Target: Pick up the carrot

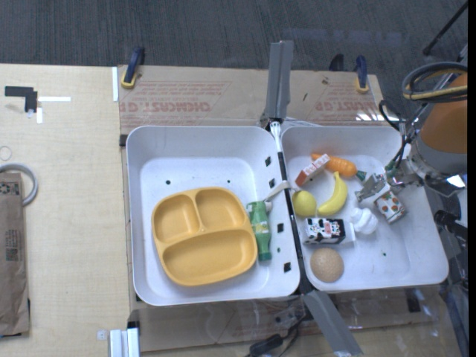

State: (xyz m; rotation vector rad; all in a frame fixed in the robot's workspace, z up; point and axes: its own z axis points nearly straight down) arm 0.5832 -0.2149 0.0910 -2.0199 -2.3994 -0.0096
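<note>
Reads "CHEMCAT" reversed on cardboard sheet (245, 95). Tapered, smooth orange carrot (342, 165) beside curved banana (335, 195). Gripper (370, 192) state: cannot tell.

The carrot (341, 164) lies in my right bin (416, 270) behind the banana (335, 196) (my gripper (370, 190) just right of both), the plate (204, 234) in the left bin (141, 199)
</note>
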